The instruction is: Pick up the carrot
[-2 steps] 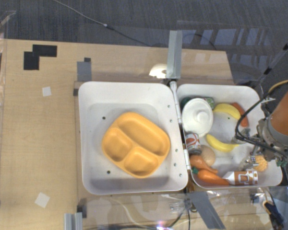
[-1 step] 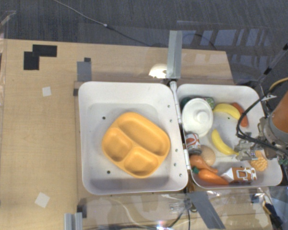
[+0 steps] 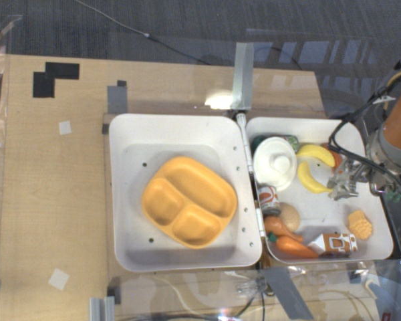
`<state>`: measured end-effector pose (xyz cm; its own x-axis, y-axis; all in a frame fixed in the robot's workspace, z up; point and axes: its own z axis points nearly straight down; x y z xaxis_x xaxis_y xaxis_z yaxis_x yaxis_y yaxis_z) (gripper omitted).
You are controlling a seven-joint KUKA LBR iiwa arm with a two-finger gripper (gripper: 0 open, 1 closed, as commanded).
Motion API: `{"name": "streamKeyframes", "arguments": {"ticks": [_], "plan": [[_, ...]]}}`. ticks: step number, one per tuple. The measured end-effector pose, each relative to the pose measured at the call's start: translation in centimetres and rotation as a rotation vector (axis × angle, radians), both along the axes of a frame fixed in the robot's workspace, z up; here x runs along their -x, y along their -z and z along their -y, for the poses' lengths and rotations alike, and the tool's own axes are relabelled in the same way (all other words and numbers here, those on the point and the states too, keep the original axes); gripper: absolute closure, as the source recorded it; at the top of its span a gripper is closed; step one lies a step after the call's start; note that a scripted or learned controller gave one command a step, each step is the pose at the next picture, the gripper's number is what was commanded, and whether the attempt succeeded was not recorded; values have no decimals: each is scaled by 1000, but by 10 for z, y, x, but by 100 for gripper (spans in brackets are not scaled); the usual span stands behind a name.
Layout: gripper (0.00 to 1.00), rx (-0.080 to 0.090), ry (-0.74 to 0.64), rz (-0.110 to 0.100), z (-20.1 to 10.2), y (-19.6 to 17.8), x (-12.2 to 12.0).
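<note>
The carrot (image 3: 295, 247) is orange and lies flat in the front left corner of the right bin (image 3: 381, 246), its thick end toward the bin's left wall. My gripper (image 3: 343, 184) hangs over the right half of that bin, beside the banana's lower end. It is well to the right of the carrot and farther back, and I see nothing in its grasp.
The right bin also holds a yellow banana (image 3: 314, 167), a white bowl (image 3: 275, 160), a small can (image 3: 268, 196), a tan round item (image 3: 289, 215), another orange piece (image 3: 276, 225) touching the carrot, a small carton (image 3: 338, 243) and an orange ridged piece (image 3: 360, 225). A yellow divided plate (image 3: 189, 201) lies in the left bin (image 3: 127, 179).
</note>
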<state>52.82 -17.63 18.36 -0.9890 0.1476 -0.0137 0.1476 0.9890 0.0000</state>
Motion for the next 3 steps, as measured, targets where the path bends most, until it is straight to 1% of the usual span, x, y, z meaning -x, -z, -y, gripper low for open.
{"name": "streamKeyframes", "arguments": {"ticks": [1,2,3], "plan": [[100,2,204,7,31,-132,11],[100,-2,-60,-10,17,17,33],[100,2,-217,-2,-16,-5,27]]}}
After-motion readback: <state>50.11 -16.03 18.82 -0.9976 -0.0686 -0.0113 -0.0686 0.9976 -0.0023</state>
